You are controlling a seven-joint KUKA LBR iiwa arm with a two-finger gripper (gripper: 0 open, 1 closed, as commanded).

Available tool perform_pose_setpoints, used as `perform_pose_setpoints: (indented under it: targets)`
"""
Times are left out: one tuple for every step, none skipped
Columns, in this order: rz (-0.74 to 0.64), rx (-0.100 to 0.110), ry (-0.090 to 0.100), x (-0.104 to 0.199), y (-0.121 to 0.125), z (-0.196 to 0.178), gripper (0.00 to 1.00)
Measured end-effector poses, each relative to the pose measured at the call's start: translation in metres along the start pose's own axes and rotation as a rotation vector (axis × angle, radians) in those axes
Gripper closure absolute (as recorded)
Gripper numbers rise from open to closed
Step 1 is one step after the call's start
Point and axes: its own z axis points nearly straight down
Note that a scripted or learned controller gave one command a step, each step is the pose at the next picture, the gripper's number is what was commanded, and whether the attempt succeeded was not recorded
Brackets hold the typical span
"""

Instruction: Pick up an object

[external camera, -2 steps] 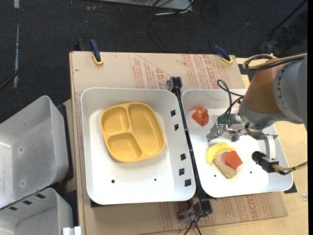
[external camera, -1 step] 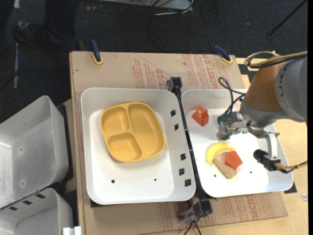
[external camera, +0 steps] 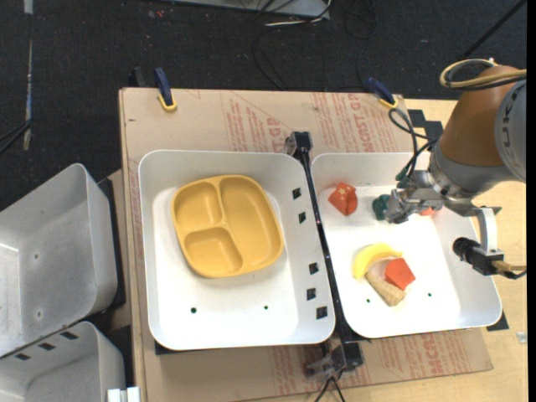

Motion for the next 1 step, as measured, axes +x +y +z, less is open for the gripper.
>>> perform_pose_setpoints:
  targets:
    - [-0.001,0.002,0.001,0.0,0.0013,-0.0412,1.0]
